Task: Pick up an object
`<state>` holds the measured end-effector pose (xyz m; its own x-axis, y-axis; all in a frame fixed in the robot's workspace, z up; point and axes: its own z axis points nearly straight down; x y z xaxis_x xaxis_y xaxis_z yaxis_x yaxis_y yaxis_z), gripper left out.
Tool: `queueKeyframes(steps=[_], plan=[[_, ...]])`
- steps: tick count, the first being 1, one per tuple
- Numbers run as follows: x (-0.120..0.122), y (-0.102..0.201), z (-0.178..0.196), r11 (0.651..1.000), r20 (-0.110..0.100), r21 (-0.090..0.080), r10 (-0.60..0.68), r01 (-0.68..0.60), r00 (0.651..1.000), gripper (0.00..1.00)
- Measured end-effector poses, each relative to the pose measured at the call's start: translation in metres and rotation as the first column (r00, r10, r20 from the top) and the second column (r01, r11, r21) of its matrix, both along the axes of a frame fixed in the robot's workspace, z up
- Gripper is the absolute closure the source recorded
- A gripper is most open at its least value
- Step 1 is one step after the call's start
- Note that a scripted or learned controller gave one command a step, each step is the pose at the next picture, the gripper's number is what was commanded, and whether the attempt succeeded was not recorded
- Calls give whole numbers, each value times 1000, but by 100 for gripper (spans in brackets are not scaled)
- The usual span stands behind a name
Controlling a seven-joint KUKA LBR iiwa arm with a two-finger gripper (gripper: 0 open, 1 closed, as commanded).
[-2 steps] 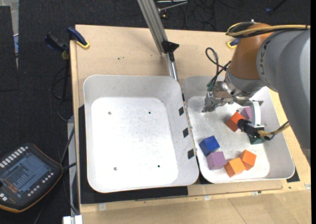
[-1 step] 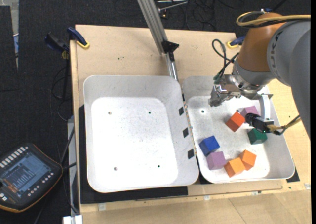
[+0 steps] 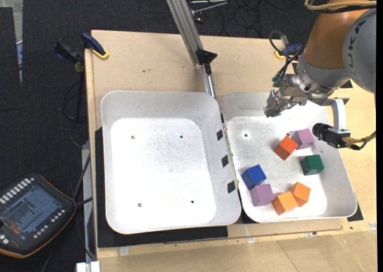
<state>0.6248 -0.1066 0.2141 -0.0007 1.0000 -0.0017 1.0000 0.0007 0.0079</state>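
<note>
The right bin (image 3: 248,127) holds several small blocks. An orange block (image 3: 286,146) touches a light purple one (image 3: 304,138) near the bin's far right. A dark green block (image 3: 312,164) lies just in front of them. Toward the front sit a blue block (image 3: 254,175), a purple block (image 3: 261,194) and two orange blocks (image 3: 284,203) (image 3: 301,193) side by side. My gripper (image 3: 274,109) hangs over the far edge of the right bin, up and to the left of the orange and purple pair, with nothing seen between its fingers.
The left bin (image 3: 158,157) stands beside the right one. A slanted metal pole (image 3: 185,22) crosses the bench from the back and ends near the gap between the bins. A teach pendant (image 3: 30,211) lies at the lower left, off the bench.
</note>
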Motion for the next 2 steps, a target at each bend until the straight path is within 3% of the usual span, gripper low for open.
queueKeyframes(steps=[1, 2], plan=[[2, 0, 52, 1000, 0, 0, 1, -1, 1000, 100], [-12, 50, 36, 1000, -10, 3, 6, -6, 1000, 100]])
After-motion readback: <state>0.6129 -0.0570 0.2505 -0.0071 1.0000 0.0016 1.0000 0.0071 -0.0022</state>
